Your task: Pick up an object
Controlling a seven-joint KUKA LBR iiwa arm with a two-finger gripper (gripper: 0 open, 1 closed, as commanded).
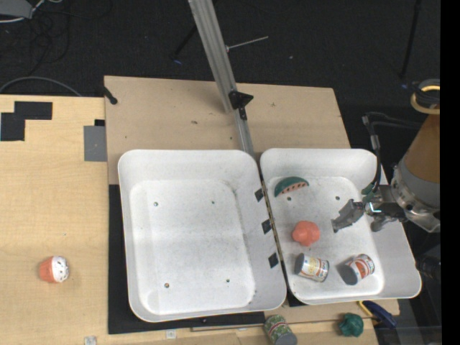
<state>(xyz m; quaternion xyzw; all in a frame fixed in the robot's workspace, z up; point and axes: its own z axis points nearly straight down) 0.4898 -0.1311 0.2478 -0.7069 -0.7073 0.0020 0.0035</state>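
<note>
In the right bin (338, 160) lie a watermelon slice (291, 186) near the back left, a red ball (306, 233) in the middle, a small can (313, 267) at the front and a second red-labelled can (357, 269) at the front right. My gripper (359, 222) hovers over the right side of this bin, right of the red ball and above the red-labelled can. Its fingers are spread open and nothing is between them. One finger (344, 218) points left toward the ball.
The left bin (136, 167) adjoins the right one. A metal rail (215, 49) slants down to the bins' back edge. A red-and-white toy (54, 269) lies on the bench at far left. A can (277, 328) and a green object (351, 325) lie in front of the bins.
</note>
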